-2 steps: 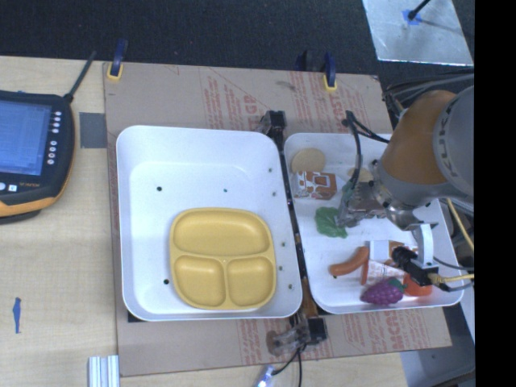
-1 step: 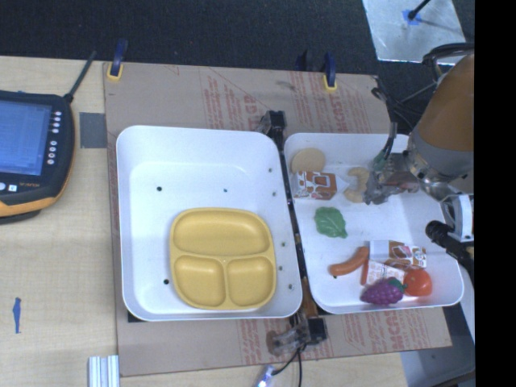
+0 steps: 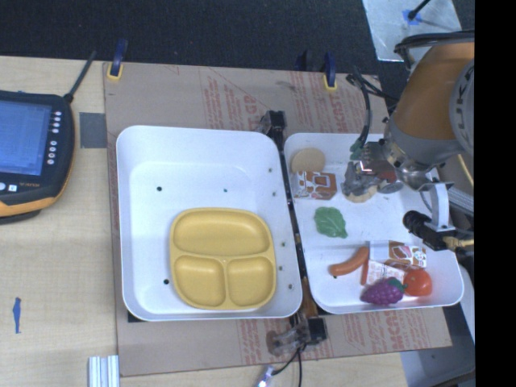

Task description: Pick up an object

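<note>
The gripper (image 3: 362, 177) is down in the right bin (image 3: 451, 297), its metal tip low over a pale, round, bun-like piece (image 3: 360, 192) near the bin's upper middle. Whether the fingers are spread or closed, or have any hold on that piece, I cannot tell; the wrist blocks the view there.

Just left of it lies a small flat packet (image 3: 314, 185), white with red-brown print too small to read, and above that a tan, rounded cookie-like disc (image 3: 307, 160). Below sits a green leaf-shaped piece (image 3: 330, 222) with a crinkled surface. Nearer the bin's front edge are an orange-red sausage (image 3: 350, 262), smooth and slightly curved, a second white and red-brown packet (image 3: 401, 255), possibly a carton, a glossy red tomato (image 3: 418, 281) and a knobbly purple bunch of grapes (image 3: 383, 293) touching the tomato's left side.

The left bin (image 3: 145, 160) holds a yellow plastic tray (image 3: 222, 258) with three compartments and rounded corners. Both bins are smooth white plastic and rest on a brown cardboard sheet (image 3: 201, 95) printed with faint red lettering, not legible here.

The arm (image 3: 431, 95) reaches in from the right, its broad orange band above the grey wrist, bent downward into the bin. A handheld pendant (image 3: 32, 151) with a blue screen lies on the bench at far left.
</note>
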Tool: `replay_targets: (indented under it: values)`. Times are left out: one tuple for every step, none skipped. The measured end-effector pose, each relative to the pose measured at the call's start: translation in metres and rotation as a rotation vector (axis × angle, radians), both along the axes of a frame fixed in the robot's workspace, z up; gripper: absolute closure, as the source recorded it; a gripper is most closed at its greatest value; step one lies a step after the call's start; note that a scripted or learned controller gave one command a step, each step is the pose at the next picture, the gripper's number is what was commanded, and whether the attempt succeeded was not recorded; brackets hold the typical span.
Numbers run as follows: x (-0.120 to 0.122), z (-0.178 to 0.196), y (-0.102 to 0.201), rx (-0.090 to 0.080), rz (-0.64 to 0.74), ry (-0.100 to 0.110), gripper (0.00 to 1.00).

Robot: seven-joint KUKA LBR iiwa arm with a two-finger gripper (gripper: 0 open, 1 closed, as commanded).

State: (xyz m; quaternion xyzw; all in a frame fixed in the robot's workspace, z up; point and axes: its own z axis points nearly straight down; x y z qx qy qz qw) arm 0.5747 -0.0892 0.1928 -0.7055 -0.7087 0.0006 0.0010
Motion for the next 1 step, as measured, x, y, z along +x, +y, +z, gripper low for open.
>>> replay_targets:
  values:
    - [-0.0002,-0.0001,-0.0004,0.000,0.000,0.000,0.00]
